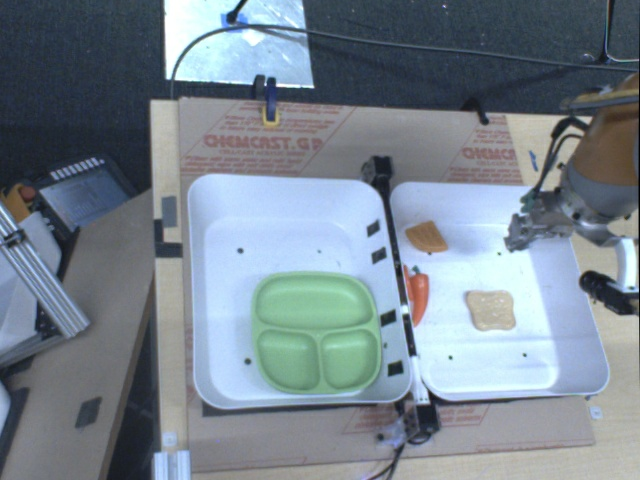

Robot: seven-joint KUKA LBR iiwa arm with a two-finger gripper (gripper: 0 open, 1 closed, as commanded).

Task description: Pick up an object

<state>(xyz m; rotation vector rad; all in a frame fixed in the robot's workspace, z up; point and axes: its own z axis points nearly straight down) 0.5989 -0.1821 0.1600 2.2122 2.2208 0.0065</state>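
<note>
Hovering over your right bin (575, 298), gripper (522, 230) with grip you cannot tell, toast (490, 310), cracker (427, 236), pepper (418, 294) apart below, green tray (316, 330) in left bin (215, 268).

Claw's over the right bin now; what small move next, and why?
Probably shift the claw toward the tan toast-like piece and lower over it. The claw sits near the right bin's far edge with nothing beneath it, and that piece lies flat, apart from the other items.

Dark speckled carpet (450, 8) covers the floor beyond the surface (300, 138), a pale sheet printed with red lettering; a shiny metal plate (240, 28) lies on the carpet at top; a tan side table (90, 358) stands at left, carrying a dark device (80, 193).
</note>
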